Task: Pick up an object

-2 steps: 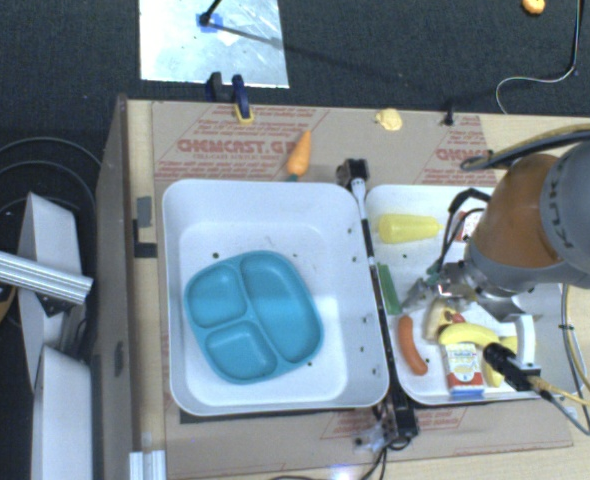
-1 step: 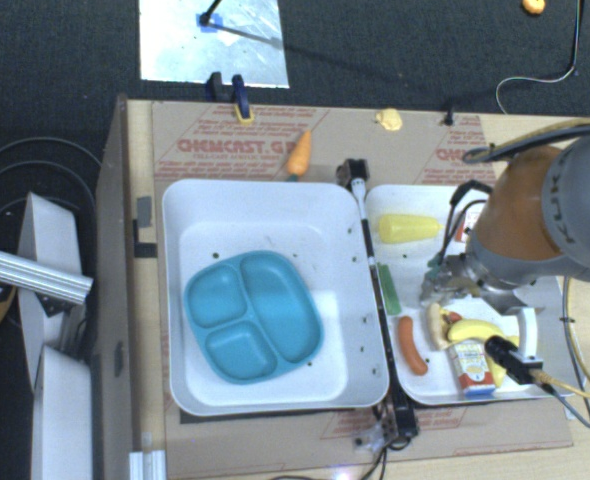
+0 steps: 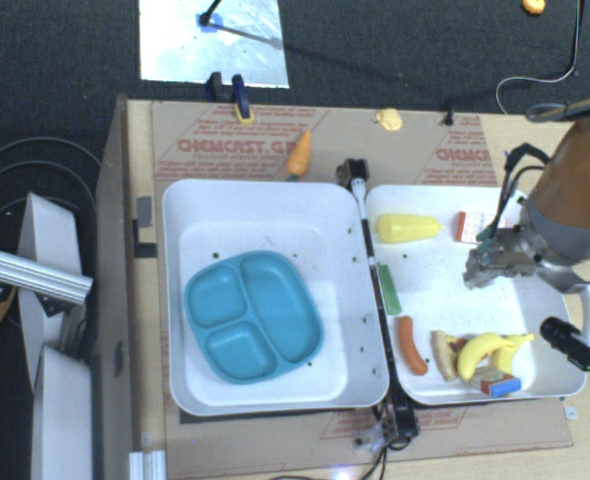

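My gripper (image 3: 483, 268) hangs over the right bin (image 3: 430, 278), near its right side, above bare white floor. Nothing shows between its fingers. A yellow corn-like piece (image 3: 407, 228) lies at the bin's back left. A small red and white box (image 3: 469, 226) sits behind the gripper. A green stick (image 3: 387, 288) lies along the left wall. At the front lie an orange-red sausage (image 3: 411, 344), a bread slice (image 3: 444, 351), a yellow banana (image 3: 487, 350) and a small orange and blue block (image 3: 499, 383).
The left bin (image 3: 190, 268) holds a blue divided plate (image 3: 253, 314). An orange carrot (image 3: 299, 154) and a small yellow piece (image 3: 389, 120) lie on the cardboard behind the bins. A blue and yellow clamp (image 3: 237, 96) stands at the back edge.
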Robot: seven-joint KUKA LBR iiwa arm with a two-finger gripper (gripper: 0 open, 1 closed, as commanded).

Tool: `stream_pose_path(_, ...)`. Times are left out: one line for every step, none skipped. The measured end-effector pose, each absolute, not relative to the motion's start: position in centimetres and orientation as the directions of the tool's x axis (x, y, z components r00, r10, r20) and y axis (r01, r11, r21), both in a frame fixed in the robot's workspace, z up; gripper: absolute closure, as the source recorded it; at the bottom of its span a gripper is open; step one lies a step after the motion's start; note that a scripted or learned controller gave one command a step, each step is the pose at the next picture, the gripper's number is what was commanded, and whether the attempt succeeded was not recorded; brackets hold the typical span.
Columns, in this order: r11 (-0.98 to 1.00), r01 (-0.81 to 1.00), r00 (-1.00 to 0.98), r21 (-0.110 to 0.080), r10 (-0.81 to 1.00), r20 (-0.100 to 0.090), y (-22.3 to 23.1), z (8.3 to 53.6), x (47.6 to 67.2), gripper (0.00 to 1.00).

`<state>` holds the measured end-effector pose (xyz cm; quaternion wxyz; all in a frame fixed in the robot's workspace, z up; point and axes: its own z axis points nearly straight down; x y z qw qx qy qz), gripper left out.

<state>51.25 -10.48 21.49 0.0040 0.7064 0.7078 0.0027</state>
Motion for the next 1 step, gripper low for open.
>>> stream_pose_path(0.007,1.000,-0.007,0.002,1.000,0.001,-6.20,23.86,48.63,1.00)
